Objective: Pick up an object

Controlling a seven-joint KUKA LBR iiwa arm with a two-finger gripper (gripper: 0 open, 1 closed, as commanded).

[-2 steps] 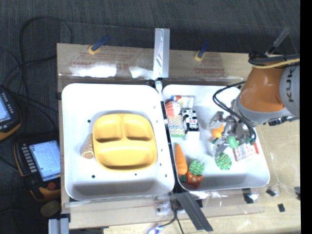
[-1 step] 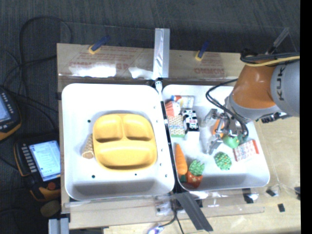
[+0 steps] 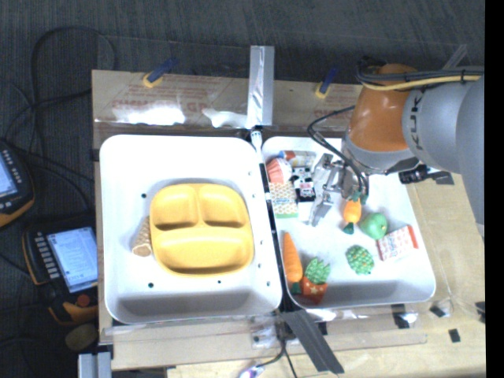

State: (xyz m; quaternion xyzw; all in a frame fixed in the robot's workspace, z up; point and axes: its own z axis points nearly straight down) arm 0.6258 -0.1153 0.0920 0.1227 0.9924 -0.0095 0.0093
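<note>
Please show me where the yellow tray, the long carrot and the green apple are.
yellow tray [image 3: 201, 228]: camera view, on its big front compartment.
long carrot [image 3: 291, 257]: camera view, on the middle of its orange body.
green apple [image 3: 375, 225]: camera view, on its rounded top.

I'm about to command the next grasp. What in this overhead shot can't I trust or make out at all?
- Gripper: too small and blurred in the camera view to tell the fingers' state or any contact.
- Items under the gripper in the right bin: the arm hides part of them.
- Small carton: print too small to read.
- Cone-shaped piece in the left bin: the yellow tray covers part of it.
</note>
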